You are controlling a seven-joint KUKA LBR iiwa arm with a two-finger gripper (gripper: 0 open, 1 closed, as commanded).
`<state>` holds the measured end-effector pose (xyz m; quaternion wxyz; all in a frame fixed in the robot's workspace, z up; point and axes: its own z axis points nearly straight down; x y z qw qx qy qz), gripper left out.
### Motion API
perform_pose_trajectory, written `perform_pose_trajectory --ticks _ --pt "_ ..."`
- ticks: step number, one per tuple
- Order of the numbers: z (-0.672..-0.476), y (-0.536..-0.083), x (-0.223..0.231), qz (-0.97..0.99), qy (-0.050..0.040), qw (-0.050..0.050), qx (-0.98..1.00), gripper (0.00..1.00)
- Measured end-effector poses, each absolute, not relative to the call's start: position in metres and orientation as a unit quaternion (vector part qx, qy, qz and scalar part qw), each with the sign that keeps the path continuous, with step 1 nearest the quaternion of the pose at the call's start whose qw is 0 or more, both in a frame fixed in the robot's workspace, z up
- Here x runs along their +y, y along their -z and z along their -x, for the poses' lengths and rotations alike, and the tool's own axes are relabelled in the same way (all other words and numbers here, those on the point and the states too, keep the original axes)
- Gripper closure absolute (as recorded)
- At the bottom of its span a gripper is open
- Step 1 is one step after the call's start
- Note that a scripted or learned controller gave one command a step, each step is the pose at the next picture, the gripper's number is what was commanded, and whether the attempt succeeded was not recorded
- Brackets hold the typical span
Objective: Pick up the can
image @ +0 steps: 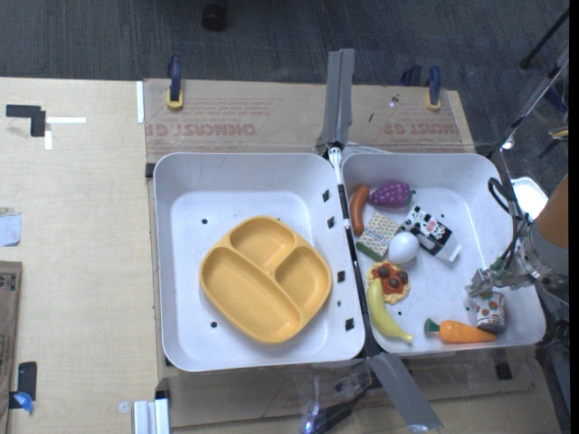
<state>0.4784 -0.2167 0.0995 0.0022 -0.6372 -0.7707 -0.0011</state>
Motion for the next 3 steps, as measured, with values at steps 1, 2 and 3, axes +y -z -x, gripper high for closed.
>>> perform_pose_trajectory --ticks 1,2,3 --pt "-0.4784 -0.0993 -0.2155 0.636 0.0015 0.004 -0.771 0.00" --pt "-0.4777 -0.0914 -0.2204 0.537 0.0008 0.002 -0.844 0.00" --pt "-0.4781 -0.1002 -0.2209 0.538 0.0010 0.001 -0.843 1.00"
